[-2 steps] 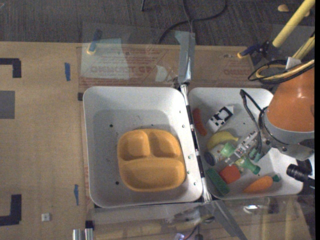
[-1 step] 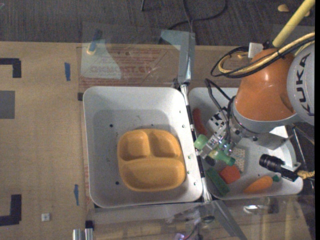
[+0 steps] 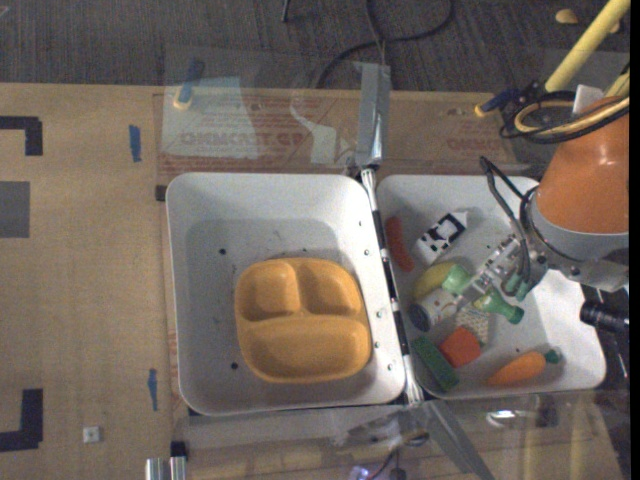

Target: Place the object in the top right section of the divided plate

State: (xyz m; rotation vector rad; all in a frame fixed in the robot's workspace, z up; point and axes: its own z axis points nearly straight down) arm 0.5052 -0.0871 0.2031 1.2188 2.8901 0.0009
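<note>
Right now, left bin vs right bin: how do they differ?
The left bin holds one thing, a yellow divided plate; the right bin holds several small toys, including a carrot and a red block. The arm's gripper hangs over the right bin, not the left bin. Both are shallow, white, side by side.

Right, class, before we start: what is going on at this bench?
A robot arm reaches in from the right over the right bin, its gripper down among toy foods: a carrot, a red block, a cow-patterned carton and others. The yellow divided plate sits in the left bin, with nothing in its top right section yet.
</note>
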